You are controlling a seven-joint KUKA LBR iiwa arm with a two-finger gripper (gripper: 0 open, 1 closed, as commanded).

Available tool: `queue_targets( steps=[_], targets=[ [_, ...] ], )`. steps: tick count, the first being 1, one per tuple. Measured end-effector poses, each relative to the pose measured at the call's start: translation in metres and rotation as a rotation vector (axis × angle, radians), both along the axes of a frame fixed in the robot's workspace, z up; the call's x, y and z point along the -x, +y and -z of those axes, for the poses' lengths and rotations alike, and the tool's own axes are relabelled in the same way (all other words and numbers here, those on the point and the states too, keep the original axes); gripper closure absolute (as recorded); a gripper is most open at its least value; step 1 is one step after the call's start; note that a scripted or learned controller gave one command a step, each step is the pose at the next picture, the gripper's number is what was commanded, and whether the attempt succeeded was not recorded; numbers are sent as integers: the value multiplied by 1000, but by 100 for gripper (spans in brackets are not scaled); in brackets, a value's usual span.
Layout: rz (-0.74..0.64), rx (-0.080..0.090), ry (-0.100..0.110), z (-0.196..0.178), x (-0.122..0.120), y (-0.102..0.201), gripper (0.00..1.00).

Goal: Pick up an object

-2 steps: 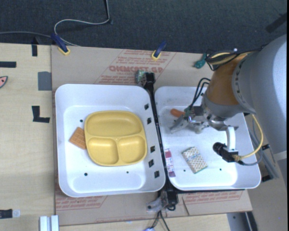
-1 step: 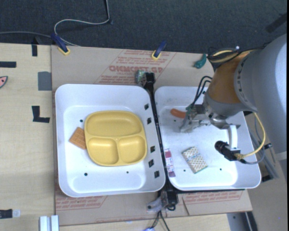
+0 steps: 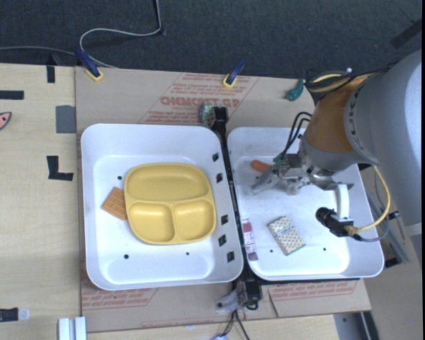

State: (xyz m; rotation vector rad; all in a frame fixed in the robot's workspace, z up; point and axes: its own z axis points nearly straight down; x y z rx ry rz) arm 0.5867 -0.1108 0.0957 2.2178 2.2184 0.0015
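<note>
My gripper (image 3: 267, 178) is low in the right bin (image 3: 354, 264), in its upper left part, with the grey arm and orange band reaching in from the right. A small orange object (image 3: 259, 166) lies right by the gripper's tip, just above it. A patterned square packet (image 3: 286, 234) lies lower in the same bin, apart from the gripper. A thin pink and white strip (image 3: 248, 237) rests against that bin's left wall.
The left bin (image 3: 99, 261) holds a yellow divided plate (image 3: 171, 202) with a brown cracker-like piece (image 3: 114, 203) poking out from under its left edge. A black divider (image 3: 227, 190) runs between the bins. Cables hang by the arm at right.
</note>
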Motion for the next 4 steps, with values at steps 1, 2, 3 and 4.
queue_targets(
  steps=[1, 2, 3, 4],
  targets=[
    [-1, -1, 2, -9, 0, 1, 100],
    [-1, -1, 1, -9, 0, 1, 0],
    [1, 0, -1, 9, 30, 13, 0],
    [1, 2, -1, 0, 30, 13, 100]
  ],
)
